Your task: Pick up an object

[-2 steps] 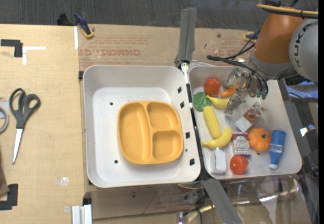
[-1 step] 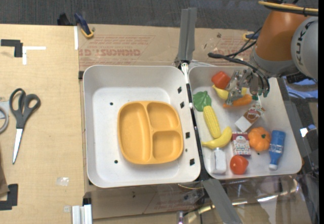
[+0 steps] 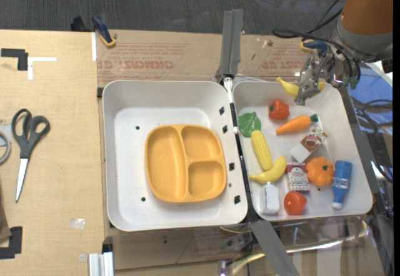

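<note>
- Your arm [image 3: 370,3] comes in from the top right, orange band showing above the wrist.
- Your gripper [image 3: 307,88] hangs over the far right corner of the right bin [image 3: 354,137], fingers pointing down.
- Cannot tell if the gripper is open or closed; nothing visibly sits between the tips.
- A small yellow banana [image 3: 288,87] lies just beside the gripper, on its left, against the bin's far wall. Touching or not: cannot tell.
- The rest of the right bin, far to near:
- red tomato [image 3: 279,109] and orange carrot [image 3: 294,124], close together; the carrot points left.
- green leafy piece [image 3: 249,122] by the left wall.
- corn cob [image 3: 261,149] running lengthwise, its near end touching a second, larger banana [image 3: 270,172].
- small brown box [image 3: 313,140] and a white block [image 3: 299,153] just below it.
- red carton [image 3: 298,178] beside a small orange pumpkin [image 3: 320,172].
- blue bottle [image 3: 341,184] along the right wall, white cap toward the near edge.
- white bottle [image 3: 270,198] and a second red tomato [image 3: 295,203] at the near edge.
- The left bin [image 3: 119,156] holds a yellow divided plate [image 3: 185,162] with three sections, lying flat in the middle.
- On your bench, well left of both bins, you have scissors [image 3: 26,143] with black handles.
- A blue and yellow clip [image 3: 104,31] sits at the cardboard's far left corner.
</note>
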You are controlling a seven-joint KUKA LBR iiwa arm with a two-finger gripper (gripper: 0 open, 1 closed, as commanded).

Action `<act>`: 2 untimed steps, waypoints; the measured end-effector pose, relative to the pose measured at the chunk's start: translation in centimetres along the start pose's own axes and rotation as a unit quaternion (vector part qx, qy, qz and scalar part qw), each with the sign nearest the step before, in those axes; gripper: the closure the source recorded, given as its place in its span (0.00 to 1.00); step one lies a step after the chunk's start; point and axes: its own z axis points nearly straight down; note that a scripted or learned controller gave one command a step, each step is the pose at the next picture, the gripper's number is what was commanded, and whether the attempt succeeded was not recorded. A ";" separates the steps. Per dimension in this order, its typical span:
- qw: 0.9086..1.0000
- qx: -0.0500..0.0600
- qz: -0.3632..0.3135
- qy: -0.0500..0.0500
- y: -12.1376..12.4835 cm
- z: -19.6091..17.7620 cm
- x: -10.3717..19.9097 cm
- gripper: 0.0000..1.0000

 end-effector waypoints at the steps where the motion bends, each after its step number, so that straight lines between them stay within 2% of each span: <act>1: 0.997 0.000 0.073 0.000 3.1 -3.8 -0.6 1.00; 2: 0.986 0.001 0.166 0.002 9.7 -4.8 7.1 1.00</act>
